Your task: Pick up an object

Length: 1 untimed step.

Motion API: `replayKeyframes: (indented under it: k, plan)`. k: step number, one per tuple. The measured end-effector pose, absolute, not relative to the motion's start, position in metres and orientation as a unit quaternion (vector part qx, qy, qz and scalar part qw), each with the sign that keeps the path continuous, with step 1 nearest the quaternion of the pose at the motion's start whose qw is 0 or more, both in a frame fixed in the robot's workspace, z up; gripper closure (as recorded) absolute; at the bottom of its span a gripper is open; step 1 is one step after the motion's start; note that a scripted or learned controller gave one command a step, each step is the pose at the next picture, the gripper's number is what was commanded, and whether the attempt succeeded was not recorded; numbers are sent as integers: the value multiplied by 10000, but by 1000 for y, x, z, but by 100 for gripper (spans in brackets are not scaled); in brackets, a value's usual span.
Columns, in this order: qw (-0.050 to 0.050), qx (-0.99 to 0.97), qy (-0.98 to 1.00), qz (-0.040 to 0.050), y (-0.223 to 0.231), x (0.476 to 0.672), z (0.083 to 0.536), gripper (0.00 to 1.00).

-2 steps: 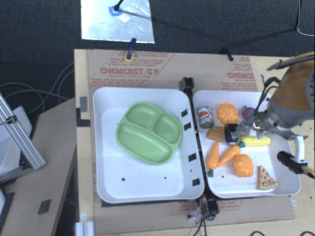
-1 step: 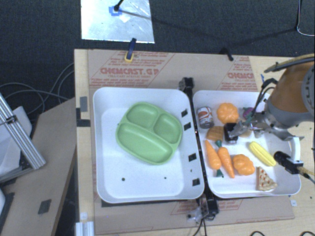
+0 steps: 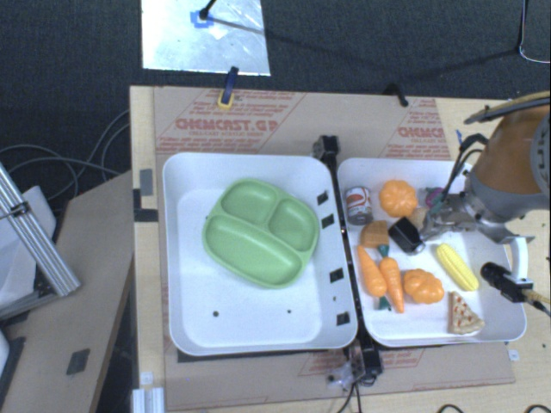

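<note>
The right bin [image 3: 495,329] holds toy food. There is a small tin can [image 3: 358,203], an orange fruit [image 3: 399,197] at the back, a brown bread piece [image 3: 375,233], two carrots [image 3: 380,278], a second orange fruit [image 3: 423,286], a yellow corn cob [image 3: 457,267] and a pizza slice [image 3: 463,315]. My gripper [image 3: 425,221] reaches in from the right and sits low over the bin's middle, between the back orange fruit and the corn cob. A small black thing [image 3: 405,234] lies right at its tip, beside the bread piece. I cannot tell whether it is held.
The left bin [image 3: 194,317] bears a green divided plate [image 3: 261,231]. A black divider with clips [image 3: 339,231] runs between the bins. Cardboard lies under both bins, and a shiny metal sheet [image 3: 205,24] lies on the floor beyond the bench.
</note>
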<state>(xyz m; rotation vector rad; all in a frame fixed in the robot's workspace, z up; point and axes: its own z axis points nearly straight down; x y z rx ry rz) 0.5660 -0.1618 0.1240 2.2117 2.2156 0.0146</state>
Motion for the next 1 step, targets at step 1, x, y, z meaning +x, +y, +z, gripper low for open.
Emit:
replayKeyframes:
  k: [1]
  plan:
    - [21,7059,7083,12,-165,563,169,100]
